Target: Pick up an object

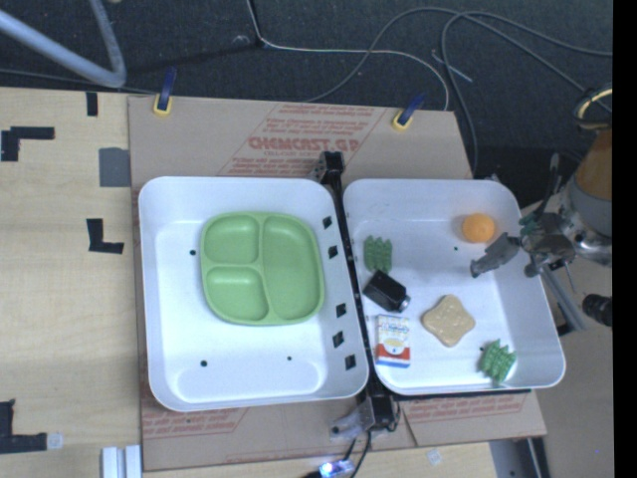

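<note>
1. We are looking down at a slant on a bench [60,267] that is carrying a sheet of cardboard [299,137], with two shallow white bins sitting side by side on the sheet.
2. We are finding the left bin [164,297] holding a green divided plate [263,268], which is lying flat in the bin's upper middle part with its three compartments facing up.
3. We are noting the right bin [428,199] touching the left one along a dark centre seam.
4. Just right of that seam, we are seeing a small green block [377,253], a black object [385,291] below it, and a small printed card or box [393,341] lying lowest of the three.
5. Towards the middle of the right bin, a tan piece shaped like a slice of toast [447,320] is lying flat, apart from the card.
6. Higher up, an orange ball [479,228] is resting near the bin's upper right area, well apart from the toast piece.
7. A second green toy [496,360] is sitting in the lower right corner of the bin.
8. The gripper [495,259] is reaching in from the right over the bin's right edge, just below and beside the orange ball; nothing is showing between its fingers.
9. We are unable to tell whether the fingers are apart or together at this angle.
</note>
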Controlling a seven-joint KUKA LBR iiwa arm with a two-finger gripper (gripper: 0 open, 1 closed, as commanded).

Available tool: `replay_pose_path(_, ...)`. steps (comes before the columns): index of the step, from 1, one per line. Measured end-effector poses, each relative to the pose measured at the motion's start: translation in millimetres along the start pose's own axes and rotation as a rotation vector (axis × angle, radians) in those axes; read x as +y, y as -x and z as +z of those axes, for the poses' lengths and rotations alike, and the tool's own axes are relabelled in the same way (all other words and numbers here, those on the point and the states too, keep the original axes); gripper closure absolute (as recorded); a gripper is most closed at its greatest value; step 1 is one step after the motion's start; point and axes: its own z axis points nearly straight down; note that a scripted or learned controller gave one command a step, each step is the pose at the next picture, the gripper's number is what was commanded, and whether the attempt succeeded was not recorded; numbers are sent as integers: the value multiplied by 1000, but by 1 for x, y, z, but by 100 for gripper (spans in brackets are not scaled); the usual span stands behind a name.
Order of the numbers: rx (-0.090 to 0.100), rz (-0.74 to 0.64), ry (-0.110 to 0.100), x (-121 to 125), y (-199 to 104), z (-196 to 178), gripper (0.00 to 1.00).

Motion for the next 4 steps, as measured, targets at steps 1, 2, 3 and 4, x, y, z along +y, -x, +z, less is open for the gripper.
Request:
replay_pose_path(1,-3,-5,13,3,-1,-8,0)
replay_pose_path(2,-3,-5,11,4,-2,34,0)
replay_pose_path(3,-3,-7,11,14,-3,90,0)
replay_pose_path(4,-6,-6,15,15,-3,117,0)
